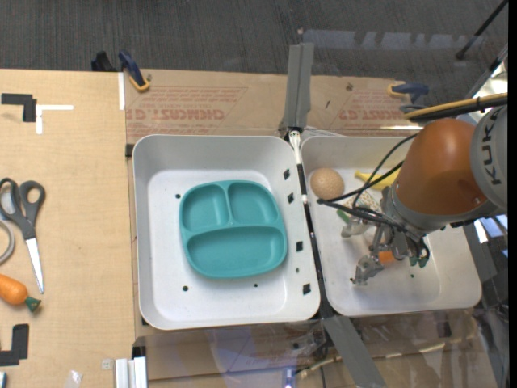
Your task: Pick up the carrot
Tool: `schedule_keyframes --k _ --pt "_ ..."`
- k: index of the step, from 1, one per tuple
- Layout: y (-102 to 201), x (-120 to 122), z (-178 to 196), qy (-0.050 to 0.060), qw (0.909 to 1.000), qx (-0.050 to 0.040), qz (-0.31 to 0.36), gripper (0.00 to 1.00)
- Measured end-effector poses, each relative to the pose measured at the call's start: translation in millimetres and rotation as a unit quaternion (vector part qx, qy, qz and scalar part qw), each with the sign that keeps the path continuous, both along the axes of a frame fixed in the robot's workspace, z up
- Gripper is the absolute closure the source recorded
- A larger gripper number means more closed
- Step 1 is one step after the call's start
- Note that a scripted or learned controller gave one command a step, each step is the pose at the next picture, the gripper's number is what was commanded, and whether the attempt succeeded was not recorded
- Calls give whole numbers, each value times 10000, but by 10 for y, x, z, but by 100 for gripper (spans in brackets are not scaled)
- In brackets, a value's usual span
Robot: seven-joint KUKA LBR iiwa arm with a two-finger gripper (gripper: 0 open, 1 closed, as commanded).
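Right bin [452,297], hand [380,261] touching carrot [388,256]

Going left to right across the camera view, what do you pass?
Carrot → scissors → left bin → teal divided plate → egg → gripper, low in the right bin, under the orange band.

A teal divided plate [234,229] lies in the left bin [149,241]; the gripper [380,261] hangs low in the right bin [452,293] (beside a tan egg [326,183]), orange at its fingers.
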State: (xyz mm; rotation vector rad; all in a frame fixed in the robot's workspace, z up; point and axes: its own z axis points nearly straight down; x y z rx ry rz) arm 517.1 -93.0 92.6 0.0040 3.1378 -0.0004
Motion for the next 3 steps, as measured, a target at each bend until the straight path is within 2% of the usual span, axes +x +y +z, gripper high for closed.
schedule_keyframes --k 1,2,3 --pt "6 12 97 -16 10000 -4 19 100" --pt "41 -223 993 2 9977 0 685 100" --pt "41 -224 993 2 9976 0 687 0"
